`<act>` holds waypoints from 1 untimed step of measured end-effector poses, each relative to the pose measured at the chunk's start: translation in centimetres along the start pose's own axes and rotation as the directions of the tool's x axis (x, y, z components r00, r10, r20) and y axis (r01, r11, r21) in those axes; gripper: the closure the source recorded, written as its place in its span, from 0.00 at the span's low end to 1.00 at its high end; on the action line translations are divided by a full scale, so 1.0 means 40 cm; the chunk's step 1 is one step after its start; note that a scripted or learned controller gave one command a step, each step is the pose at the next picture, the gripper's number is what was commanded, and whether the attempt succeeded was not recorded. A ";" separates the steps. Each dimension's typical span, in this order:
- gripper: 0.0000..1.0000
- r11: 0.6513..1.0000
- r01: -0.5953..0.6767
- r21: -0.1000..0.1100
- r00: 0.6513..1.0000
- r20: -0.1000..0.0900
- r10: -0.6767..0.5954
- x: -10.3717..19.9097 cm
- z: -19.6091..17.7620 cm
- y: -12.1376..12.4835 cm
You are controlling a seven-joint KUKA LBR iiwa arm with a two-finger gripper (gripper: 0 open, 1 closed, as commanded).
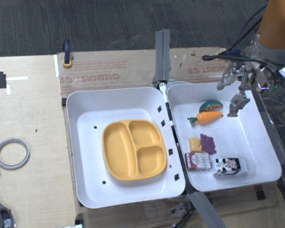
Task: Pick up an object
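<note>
The small black-and-white printed carton (pixel 227 166) lies below the claw (pixel 235 92), which hangs spread wide and holds nothing. Just left lies the orange plastic carrot (pixel 209 116), ungrasped; picking remains undone.

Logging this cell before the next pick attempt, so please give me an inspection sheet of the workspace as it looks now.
Surface: wooden bench bearing left bin and right bin.
Job's things: toy carrot, purple grapes, small red carton, black-and-white carton in the right bin.
Clutter: yellow divided plate in the left bin; tape roll, scissors on the bench.
Grippers: gripper open, above the right bin, holding nothing.
Cables: black cables by the arm.
Surroundings: dark carpet.
</note>
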State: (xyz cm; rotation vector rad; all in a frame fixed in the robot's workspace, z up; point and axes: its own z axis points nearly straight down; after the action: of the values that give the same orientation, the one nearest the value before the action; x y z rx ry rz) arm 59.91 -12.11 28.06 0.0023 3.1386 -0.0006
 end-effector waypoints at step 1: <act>0.00 0.844 -0.536 0.002 0.844 -0.001 0.536 0.001 0.274 -0.088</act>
State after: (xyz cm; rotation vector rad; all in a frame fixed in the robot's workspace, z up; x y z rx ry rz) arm 59.91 -15.65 17.10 0.8794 3.0148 -0.0013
